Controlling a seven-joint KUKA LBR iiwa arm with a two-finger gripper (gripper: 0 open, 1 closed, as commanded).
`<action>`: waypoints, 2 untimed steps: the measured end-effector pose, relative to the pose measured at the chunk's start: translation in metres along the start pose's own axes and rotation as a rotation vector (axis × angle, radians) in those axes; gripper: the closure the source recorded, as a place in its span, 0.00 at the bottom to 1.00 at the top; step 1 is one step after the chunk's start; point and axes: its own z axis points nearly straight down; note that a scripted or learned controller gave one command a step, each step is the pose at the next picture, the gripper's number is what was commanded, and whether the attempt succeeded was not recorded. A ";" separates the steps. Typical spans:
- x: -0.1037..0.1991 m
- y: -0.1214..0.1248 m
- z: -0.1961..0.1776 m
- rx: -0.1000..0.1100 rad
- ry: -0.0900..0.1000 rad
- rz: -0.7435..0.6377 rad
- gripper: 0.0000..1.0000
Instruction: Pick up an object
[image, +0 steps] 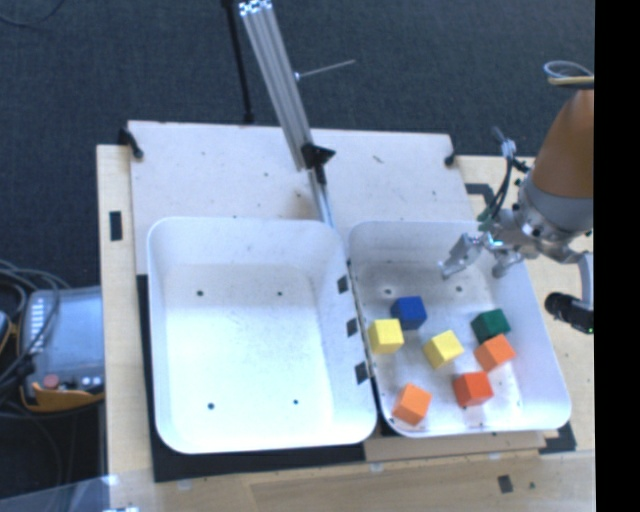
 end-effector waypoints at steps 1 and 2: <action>0.000 0.001 -0.003 -0.005 -0.001 -0.001 0.00; 0.005 -0.006 0.043 0.000 -0.001 0.002 0.00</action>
